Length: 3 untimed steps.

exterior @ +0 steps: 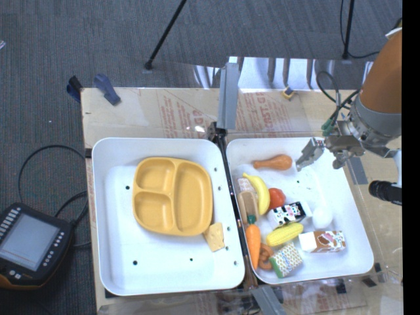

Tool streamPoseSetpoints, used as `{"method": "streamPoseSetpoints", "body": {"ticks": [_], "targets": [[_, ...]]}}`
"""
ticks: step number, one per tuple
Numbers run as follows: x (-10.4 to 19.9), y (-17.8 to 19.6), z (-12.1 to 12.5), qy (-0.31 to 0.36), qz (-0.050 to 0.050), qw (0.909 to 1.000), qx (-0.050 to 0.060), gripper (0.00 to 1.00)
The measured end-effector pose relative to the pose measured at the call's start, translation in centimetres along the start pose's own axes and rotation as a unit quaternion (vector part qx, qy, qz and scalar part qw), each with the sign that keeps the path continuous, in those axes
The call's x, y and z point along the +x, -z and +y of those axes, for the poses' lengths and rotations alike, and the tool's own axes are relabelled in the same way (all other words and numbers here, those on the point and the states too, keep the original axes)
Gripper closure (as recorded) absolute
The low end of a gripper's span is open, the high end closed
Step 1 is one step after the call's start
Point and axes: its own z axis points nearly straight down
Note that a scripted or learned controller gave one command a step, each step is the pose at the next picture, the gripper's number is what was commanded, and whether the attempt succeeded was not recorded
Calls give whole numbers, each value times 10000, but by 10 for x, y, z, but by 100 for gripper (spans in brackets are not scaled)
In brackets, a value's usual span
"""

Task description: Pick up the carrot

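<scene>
The carrot [253, 243], orange with a green top, lies lengthwise against the left wall of the right bin [354, 209], near its front. My gripper [331, 161] hangs over the back right part of that bin, well behind and to the right of the carrot. Its fingers [308, 153] are spread open with nothing between them. The left one is close to a toy chicken drumstick [273, 163].
Packed around the carrot are a banana [258, 190], a tomato [277, 197], a cow-print carton [289, 212], corn [284, 233], a brown-and-white box [323, 241] and a patterned box [286, 259]. The left bin [111, 254] holds a yellow divided plate [174, 195] and a cheese wedge [214, 236].
</scene>
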Motion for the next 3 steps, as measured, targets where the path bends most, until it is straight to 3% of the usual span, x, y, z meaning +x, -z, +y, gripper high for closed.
{"method": "streamPoseSetpoints", "body": {"ticks": [1,2,3], "targets": [[30,-23,53,861,-6,9963,-4,0],[7,-125,67,2025,6,9793,19,0],[17,-181,67,1083,0,9941,47,0]]}}
